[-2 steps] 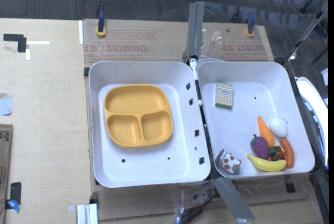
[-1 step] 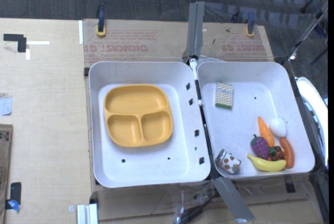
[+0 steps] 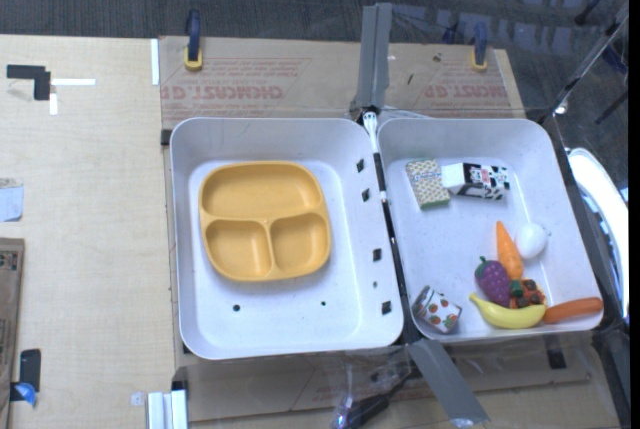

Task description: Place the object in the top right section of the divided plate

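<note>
A yellow divided plate [image 3: 265, 220] lies in the left bin [image 3: 200, 317], with one wide section at the back and two smaller sections at the front. The right bin [image 3: 455, 237] holds several toy foods: a patterned beige box [image 3: 427, 183], a black-and-white milk carton [image 3: 476, 179], a white egg [image 3: 530, 239], an upright carrot [image 3: 508, 249], purple grapes [image 3: 491, 279], a banana [image 3: 508, 314], a second carrot lying flat [image 3: 572, 310] and a small carton [image 3: 438, 310]. All three plate sections are bare.
A metal bar [image 3: 375, 57] runs back from the seam between the bins. Cardboard [image 3: 260, 77] lies behind them with blue clamps [image 3: 192, 42] at its corners. The wooden bench [image 3: 80, 217] stretches to the left.
</note>
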You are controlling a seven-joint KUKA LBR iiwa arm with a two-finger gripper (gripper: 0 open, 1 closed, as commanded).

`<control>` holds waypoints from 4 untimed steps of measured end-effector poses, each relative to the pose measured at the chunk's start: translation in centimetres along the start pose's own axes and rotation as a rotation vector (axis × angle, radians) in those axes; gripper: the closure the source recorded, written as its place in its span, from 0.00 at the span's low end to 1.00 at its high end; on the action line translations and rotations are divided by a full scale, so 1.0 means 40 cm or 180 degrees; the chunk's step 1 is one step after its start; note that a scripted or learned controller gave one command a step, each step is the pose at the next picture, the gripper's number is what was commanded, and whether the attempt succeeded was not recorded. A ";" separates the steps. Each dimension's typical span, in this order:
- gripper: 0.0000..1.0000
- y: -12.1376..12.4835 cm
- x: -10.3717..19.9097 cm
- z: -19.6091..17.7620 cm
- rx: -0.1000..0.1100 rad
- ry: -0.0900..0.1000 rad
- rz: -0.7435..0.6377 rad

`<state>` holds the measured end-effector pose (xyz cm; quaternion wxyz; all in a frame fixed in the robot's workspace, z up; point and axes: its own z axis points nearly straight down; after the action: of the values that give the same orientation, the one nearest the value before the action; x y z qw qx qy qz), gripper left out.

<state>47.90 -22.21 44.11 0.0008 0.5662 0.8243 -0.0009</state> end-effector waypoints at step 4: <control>1.00 0.006 0.017 0.001 0.0014 -0.0001 0.3430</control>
<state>47.86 -21.49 44.06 0.0001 0.9089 0.4170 -0.0020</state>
